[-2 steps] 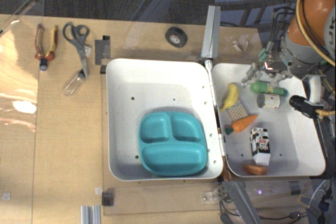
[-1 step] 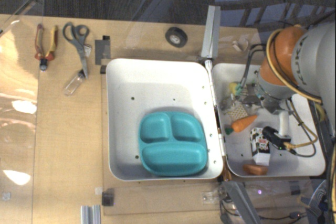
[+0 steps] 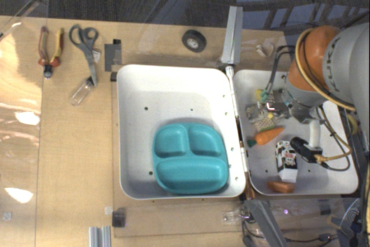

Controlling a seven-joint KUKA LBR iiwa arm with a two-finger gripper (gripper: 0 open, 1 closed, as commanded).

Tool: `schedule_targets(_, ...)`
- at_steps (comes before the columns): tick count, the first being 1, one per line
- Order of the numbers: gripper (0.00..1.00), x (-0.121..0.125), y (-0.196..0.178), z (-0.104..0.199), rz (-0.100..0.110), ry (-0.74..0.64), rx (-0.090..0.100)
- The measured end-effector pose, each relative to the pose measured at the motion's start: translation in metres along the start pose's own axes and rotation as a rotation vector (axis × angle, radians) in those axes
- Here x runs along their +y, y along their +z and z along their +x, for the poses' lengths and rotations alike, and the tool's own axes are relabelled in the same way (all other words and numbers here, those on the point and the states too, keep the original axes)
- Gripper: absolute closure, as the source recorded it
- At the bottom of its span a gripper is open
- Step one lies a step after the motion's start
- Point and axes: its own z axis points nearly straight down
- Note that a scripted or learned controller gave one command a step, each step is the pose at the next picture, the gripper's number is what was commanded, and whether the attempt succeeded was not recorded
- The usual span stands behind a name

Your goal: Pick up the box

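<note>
The pincer [image 3: 267,102] hovers in the right bin [image 3: 341,185], its state unclear; the box [image 3: 286,158] lies just below it, beyond the carrot [image 3: 269,137], not yet lifted.

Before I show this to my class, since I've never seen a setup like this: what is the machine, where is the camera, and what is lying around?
The camera looks down at a slant on a wooden bench bearing two white bins. The big grey shape with the orange band is a robot arm, reaching in from the picture's right over the right bin. Its gripper sits among cables above that bin; I cannot tell whether it holds anything. In that bin lie a carrot, a small black-and-white box, which it should pick up, and a brownish piece near the front edge. The left bin holds a teal divided tray. On the bench at far left lie scissors and pliers, with a tape roll behind the bins.
</note>
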Motion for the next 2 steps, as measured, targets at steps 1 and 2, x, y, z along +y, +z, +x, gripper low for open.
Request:
schedule_targets(1,1.0,-0.014,-0.081,0.084,0.001,0.046,0.0)
schedule_targets(2,1.0,-0.021,-0.082,0.124,0.004,0.528,-0.001)
